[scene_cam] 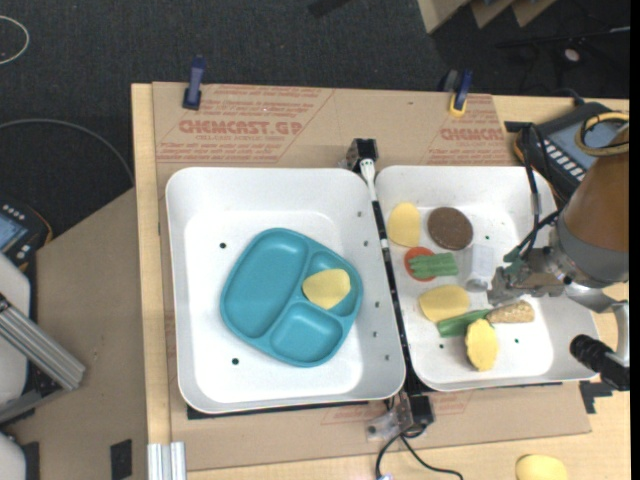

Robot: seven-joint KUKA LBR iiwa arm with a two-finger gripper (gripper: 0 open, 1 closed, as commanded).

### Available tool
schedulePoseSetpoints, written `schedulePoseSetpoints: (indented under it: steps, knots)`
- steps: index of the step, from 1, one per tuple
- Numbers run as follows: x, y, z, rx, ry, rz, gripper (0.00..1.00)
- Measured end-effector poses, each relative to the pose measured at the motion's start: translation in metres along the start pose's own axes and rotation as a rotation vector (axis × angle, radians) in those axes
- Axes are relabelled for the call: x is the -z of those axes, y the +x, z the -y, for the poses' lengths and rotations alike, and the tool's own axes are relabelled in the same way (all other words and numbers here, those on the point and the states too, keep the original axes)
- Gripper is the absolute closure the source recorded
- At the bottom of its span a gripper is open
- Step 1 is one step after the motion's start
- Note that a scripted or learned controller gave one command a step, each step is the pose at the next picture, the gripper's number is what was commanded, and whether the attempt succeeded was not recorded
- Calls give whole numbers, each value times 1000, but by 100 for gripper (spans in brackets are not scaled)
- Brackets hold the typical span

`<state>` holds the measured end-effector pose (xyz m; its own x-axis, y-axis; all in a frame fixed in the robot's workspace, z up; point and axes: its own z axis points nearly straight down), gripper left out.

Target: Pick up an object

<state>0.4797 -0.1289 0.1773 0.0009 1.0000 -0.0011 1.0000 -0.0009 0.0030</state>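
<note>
The right bin (540, 363) holds several toy foods. A brown disc (450, 228) and a pale yellow piece (404, 223) lie at its far side. A red and green piece (430, 263) sits in the middle. Nearer the front lie a flat yellow piece (443, 301), a green stick (463, 322), a yellow lump (481, 345) and a beige speckled piece (514, 313). My gripper (503, 285) reaches in from the right and hangs low just above the beige piece, with the flat yellow piece to its left. Nothing is seen held in it.
The left bin (195, 328) bears a teal divided plate (262, 293) with a yellow chip (326, 287) in its right compartment. A black cable runs along the wall between the bins (380, 238). Another yellow object (540, 467) lies on the bench in front of the right bin.
</note>
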Motion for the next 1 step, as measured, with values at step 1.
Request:
schedulePoseSetpoints:
  steps: [1]
  knots:
    - [111, 29, -2, 5, -11, 0, 100]
